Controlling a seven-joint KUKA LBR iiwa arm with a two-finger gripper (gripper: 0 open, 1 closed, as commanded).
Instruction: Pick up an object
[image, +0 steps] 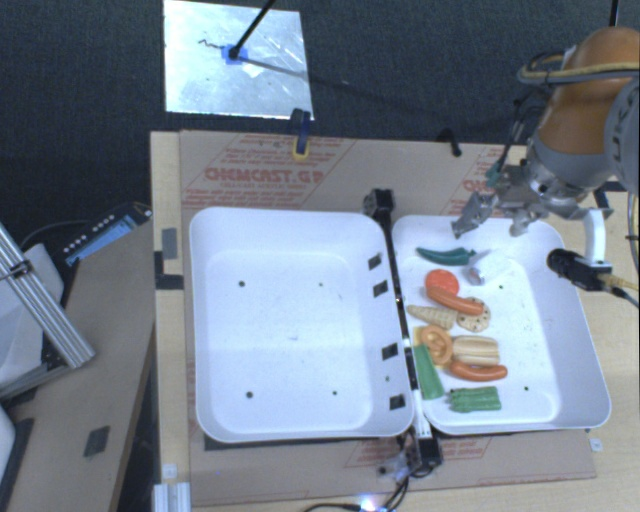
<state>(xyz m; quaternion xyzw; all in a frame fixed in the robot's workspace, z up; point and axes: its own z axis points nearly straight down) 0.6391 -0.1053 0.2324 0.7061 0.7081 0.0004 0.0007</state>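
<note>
Seen from above at a slant: a bench (170, 200) bearing two shallow white bins side by side on a sheet of printed cardboard (265, 170). Left bin (290, 325) with a bare white floor. Right bin (560, 340) carrying a cluster of small toy foods toward its left side. Nearest the far edge, a dark green pepper (447, 255), lying lengthwise and pointing left, with a small pale grey piece (477, 268) just beside its right end. Below these, an orange-red tomato (441, 282) touching a red sausage (460, 301), then a cream-coloured carrot shape (432, 316) and a speckled round biscuit (474, 321). Further toward the near edge, an orange ring-shaped pretzel (434, 343), a bread roll (475, 350), a second red sausage (478, 372), a long green stick (428, 372) lying along the left wall, and a bright green block (473, 400) near the near-left corner. Reaching in from the right, the grey arm with its orange band (590, 95), wrist tilted down over the far edge of the right bin. Gripper (495, 218) poised just above and to the right of the dark green pepper, its two fingers spread apart with nothing between them, one fingertip (466, 224) near the pepper and apart from it. At the far edge of the bench, a yellow and blue clamp (300, 135) and beyond it a shiny foil-like sheet (237, 60).
</note>
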